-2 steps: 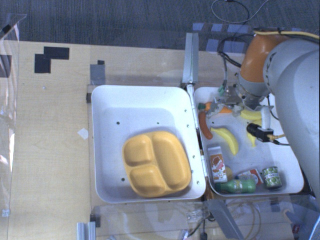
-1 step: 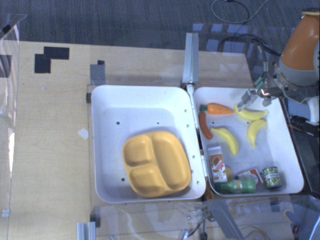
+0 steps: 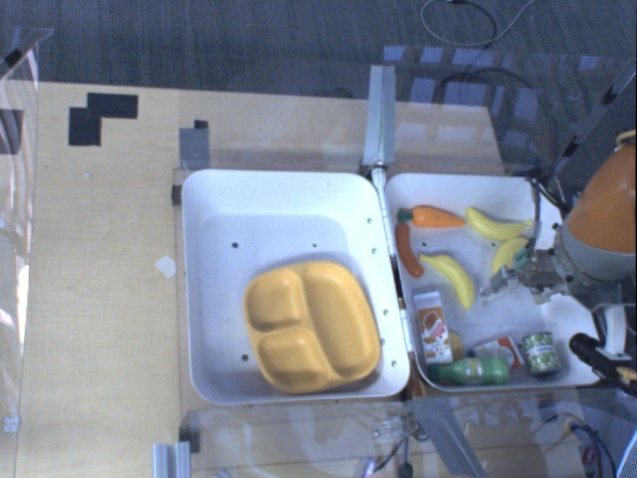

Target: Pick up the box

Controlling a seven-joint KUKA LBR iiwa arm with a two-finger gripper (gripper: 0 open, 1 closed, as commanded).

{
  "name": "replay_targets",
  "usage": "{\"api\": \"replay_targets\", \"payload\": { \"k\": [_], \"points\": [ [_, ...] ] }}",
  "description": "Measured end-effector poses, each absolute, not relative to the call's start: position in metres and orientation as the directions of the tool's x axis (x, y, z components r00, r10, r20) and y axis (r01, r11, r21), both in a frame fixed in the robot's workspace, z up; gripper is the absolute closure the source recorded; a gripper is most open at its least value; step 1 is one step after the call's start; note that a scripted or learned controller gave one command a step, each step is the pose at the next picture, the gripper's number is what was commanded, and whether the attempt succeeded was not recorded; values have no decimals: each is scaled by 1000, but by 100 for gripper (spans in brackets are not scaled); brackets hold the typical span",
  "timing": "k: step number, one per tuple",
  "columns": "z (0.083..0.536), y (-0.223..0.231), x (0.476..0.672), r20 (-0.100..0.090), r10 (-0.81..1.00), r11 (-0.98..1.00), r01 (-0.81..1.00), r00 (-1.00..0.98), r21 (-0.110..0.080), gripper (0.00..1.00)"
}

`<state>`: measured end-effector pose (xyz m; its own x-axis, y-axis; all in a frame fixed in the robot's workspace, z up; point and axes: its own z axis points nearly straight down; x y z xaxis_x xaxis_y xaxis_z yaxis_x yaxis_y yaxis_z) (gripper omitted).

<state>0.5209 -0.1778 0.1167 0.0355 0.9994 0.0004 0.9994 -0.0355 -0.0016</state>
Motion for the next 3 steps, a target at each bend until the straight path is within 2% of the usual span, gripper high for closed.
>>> {"api": "replay_targets", "payload": {
  "k": [1, 2, 3],
  "points": [
    [89, -164, 493, -5, 998, 56, 998, -56, 16, 0],
    [98, -165, 495, -4, 998, 57, 998, -57, 19, 100],
    [89, -164, 530, -1, 988, -152, 988, 152, 10, 100]
  ]
}}
